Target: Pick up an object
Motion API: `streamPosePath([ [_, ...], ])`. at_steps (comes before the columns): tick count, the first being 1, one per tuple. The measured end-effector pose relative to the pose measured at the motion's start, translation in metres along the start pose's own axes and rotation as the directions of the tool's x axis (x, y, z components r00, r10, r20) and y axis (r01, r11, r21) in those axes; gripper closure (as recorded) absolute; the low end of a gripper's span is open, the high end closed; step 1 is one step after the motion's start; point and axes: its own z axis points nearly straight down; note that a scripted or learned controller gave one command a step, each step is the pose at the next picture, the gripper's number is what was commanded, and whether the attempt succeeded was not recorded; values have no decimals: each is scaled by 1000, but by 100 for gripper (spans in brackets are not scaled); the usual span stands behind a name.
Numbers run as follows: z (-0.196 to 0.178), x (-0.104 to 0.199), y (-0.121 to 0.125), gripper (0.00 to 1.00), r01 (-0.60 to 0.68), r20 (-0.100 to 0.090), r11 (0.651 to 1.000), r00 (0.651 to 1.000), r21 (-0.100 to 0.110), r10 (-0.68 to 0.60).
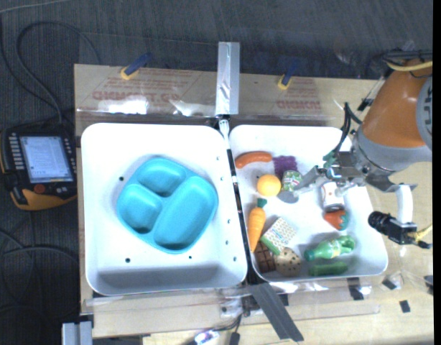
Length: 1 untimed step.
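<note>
My gripper hangs over the upper right part of the right bin, and it looks open, with nothing between its fingers. Just left of it lie a small green and silver can and a yellow lemon. A red and white toy lies right below it. Farther back are a sausage and purple grapes. An orange carrot, a white and green box, a brown waffle piece, a cookie and a green leafy toy fill the front.
The left bin holds a blue divided plate. A metal divider stands behind the two bins. A teach pendant lies on the floor at the left.
</note>
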Motion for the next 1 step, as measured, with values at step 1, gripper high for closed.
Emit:
streamPosePath([
  [1, 98, -4, 38, 0, 14, 2, 1000, 1000, 0, -14],
])
